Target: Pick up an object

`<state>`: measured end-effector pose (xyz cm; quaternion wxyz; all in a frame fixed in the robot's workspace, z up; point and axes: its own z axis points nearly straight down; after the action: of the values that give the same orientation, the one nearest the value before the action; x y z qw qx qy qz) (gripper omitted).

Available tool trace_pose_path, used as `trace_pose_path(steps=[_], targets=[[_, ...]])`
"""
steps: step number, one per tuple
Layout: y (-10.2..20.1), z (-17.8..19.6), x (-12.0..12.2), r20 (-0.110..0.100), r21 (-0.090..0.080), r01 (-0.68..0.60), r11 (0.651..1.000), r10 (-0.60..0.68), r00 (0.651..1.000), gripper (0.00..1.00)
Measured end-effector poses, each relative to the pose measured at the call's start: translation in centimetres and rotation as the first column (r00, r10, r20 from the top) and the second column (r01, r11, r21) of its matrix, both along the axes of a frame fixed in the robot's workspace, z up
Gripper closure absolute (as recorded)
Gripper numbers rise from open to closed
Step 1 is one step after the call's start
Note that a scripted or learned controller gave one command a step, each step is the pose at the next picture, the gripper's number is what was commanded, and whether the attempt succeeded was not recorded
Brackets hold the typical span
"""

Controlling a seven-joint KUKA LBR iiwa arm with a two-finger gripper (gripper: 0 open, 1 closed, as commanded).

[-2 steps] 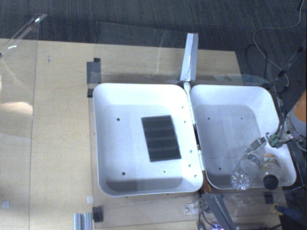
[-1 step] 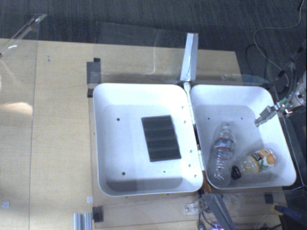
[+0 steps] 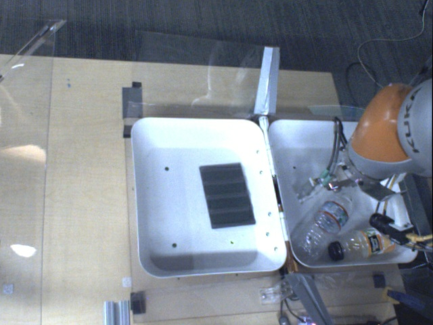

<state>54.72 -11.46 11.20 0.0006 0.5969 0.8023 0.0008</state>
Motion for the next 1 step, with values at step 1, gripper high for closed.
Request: trace_pose_path(steps=[1], targets=[[-3.62,-2.20,-3.87,0.016,-0.003,-0.049,0.999,0.049,0.999,0.00]])
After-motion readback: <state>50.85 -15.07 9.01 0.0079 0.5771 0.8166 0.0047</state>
